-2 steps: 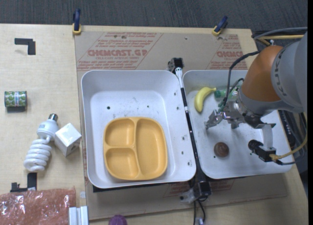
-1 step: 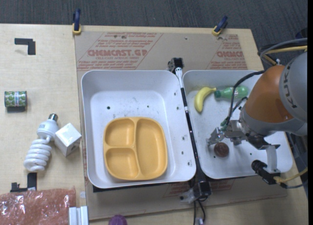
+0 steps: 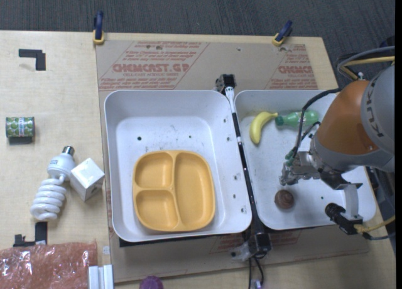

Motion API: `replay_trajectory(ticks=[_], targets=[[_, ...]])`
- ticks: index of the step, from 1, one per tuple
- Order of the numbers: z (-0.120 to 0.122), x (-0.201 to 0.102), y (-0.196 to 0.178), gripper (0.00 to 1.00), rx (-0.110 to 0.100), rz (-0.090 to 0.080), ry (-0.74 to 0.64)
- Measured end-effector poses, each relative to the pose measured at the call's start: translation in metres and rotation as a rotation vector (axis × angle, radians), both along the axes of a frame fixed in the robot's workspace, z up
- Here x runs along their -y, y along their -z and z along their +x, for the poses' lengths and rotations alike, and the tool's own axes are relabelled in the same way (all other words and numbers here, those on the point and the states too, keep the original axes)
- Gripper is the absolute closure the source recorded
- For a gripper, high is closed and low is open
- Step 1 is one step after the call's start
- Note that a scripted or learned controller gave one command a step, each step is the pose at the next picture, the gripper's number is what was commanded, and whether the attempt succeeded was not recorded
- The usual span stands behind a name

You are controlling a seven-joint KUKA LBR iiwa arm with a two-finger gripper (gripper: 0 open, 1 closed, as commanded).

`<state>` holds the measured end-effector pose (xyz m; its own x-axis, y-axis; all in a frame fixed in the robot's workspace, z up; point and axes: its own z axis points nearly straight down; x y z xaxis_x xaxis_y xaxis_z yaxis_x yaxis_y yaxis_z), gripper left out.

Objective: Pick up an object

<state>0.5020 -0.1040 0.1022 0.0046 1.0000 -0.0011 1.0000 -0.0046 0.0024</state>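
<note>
In the right bin (image 3: 269, 217) lie a yellow banana (image 3: 259, 125), a green bottle-like object (image 3: 297, 119) touching its far end, and a small brown round object (image 3: 284, 199) near the front. My gripper (image 3: 290, 178) hangs low in this bin, just above and slightly right of the brown object, well in front of the banana. The grey and orange arm reaches in from the right and covers the bin's right side.
The left bin (image 3: 119, 156) holds a yellow divided plate (image 3: 174, 190). Left of the bins on the bench lie a spiral light bulb (image 3: 51, 188), a white cube (image 3: 87, 178), a small green can (image 3: 20, 127) and a pink mesh bag (image 3: 47, 266).
</note>
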Motion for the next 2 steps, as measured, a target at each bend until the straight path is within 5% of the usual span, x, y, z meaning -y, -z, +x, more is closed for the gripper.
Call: replay_trajectory(ticks=[1,2], targets=[[0.039,-0.0075,0.0098,1.0,-0.002,0.001,-0.006],[0.039,-0.0075,0.0098,0.0,-0.002,0.0,-0.006]])
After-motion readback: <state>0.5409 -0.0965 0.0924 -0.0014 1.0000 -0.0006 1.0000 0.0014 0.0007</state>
